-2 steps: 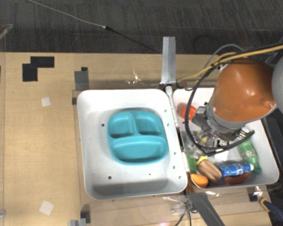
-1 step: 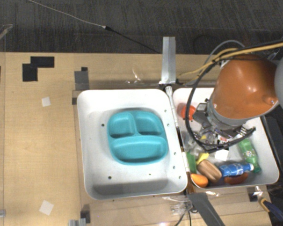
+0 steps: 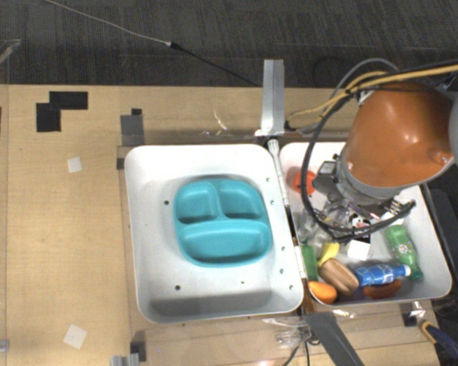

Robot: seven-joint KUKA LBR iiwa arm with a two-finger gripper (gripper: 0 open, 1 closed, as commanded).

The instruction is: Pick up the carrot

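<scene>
carrot (image 3: 302, 180) half hidden behind arm (image 3: 397, 137)

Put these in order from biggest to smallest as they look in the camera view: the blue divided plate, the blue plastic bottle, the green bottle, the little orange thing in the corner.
1. Blue divided plate, by far the biggest.
2. Blue plastic bottle and green bottle: they look about alike, so I won't rank them.
3. Small orange thing, partly hidden.
</scene>
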